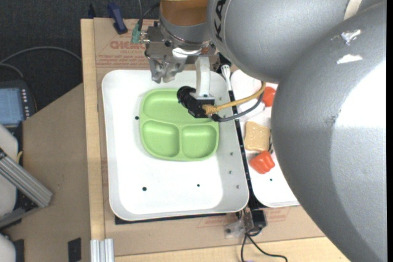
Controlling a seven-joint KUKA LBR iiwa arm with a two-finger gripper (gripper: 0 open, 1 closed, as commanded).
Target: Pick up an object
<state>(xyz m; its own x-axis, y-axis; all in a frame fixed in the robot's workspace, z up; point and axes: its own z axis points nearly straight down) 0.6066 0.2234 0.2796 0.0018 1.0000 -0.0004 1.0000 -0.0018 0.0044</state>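
Green divided plate (178, 129) amid bare bin floor (166, 193), hand (164, 73) at its far rim, grip state unclear.

Two white bins (123, 193), one green divided plate (175, 132), one orange block (263, 162)

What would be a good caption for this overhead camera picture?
Robot arm's gripper hangs over a green divided plate in the left white bin.
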